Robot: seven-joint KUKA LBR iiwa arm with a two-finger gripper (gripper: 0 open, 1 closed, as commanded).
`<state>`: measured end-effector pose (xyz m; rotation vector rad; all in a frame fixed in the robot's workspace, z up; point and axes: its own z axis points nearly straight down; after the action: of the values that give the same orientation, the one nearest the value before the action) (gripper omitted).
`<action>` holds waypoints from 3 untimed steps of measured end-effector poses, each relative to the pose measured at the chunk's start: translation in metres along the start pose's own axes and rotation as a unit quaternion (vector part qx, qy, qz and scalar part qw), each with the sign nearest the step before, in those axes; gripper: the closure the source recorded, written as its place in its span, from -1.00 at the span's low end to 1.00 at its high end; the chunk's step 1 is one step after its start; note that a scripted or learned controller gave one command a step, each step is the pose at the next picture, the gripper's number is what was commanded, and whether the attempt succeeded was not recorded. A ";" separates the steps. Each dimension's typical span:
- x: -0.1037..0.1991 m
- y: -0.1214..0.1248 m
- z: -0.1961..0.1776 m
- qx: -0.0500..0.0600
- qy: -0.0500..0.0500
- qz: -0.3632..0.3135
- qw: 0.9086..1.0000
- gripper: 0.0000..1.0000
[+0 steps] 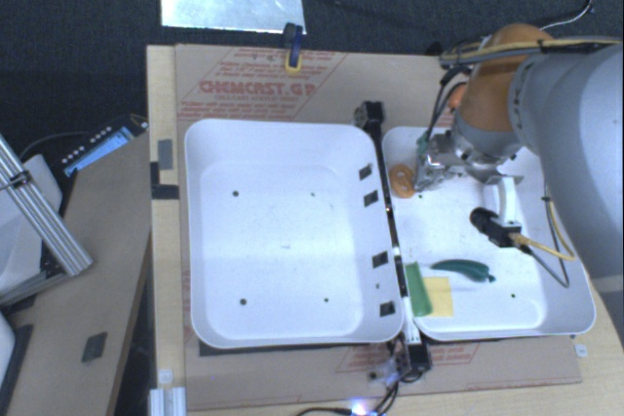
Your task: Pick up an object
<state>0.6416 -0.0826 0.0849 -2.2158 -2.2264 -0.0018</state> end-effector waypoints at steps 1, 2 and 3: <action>-0.004 0.020 0.004 0.020 0.002 0.001 1.000 1.00; -0.004 0.020 -0.007 0.018 0.001 -0.001 1.000 1.00; -0.001 0.006 0.001 0.000 -0.001 0.002 1.000 1.00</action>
<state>0.6480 -0.0840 0.0843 -2.2216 -2.2233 0.0004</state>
